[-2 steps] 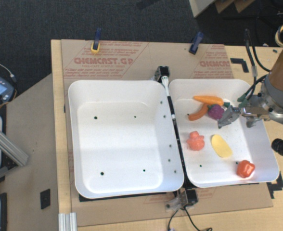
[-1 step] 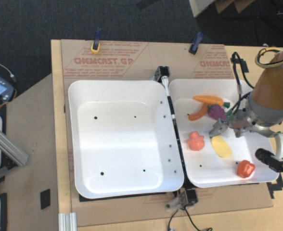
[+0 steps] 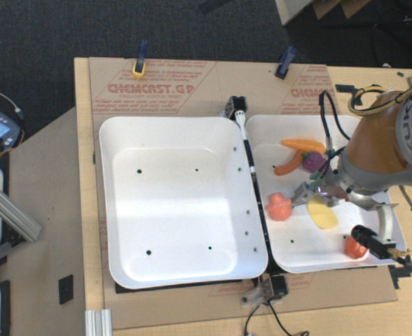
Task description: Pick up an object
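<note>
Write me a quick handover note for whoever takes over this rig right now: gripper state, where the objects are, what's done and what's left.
Gripper: low inside the right bin, among the objects; whether it grips anything cannot be told.
Objects, all in the right bin: orange carrot-shaped piece, reddish piece, purple piece, pink piece just left of the gripper, yellow piece just below it, red piece near the front right corner.
Done: arm is down over the objects.
Left: confirm a grasp and lift one object.

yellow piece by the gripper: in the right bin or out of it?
In. The yellow piece lies on the floor of the right bin, inside its rim, just below the gripper.
</note>
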{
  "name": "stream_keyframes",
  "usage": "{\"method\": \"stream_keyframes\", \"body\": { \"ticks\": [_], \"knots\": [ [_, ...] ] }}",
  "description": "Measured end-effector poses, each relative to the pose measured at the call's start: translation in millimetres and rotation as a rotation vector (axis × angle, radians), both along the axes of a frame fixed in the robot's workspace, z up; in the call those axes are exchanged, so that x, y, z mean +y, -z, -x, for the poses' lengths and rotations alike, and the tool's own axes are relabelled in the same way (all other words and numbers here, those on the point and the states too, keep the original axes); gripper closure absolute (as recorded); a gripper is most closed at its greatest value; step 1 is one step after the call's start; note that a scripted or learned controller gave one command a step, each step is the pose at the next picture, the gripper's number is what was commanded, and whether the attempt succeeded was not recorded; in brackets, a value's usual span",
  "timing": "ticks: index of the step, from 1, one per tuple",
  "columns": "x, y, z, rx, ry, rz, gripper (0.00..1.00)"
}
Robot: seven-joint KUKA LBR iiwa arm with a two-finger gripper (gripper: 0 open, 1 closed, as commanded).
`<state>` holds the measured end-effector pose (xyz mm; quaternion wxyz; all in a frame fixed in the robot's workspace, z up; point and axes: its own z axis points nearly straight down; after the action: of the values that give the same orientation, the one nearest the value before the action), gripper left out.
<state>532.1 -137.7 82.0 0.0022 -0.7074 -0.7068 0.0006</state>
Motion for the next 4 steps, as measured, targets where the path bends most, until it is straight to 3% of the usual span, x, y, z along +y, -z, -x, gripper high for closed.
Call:
{"method": "stream_keyframes", "body": {
  "ticks": [1, 2, 4],
  "knots": [
    [-1, -3, -1, -0.005, 0.000, 0.002, 0.00],
    [-1, -14, -2, -0.008, 0.001, 0.004, 1.00],
    [-1, -34, -2, -0.013, 0.003, 0.006, 1.00]
  ]
}}
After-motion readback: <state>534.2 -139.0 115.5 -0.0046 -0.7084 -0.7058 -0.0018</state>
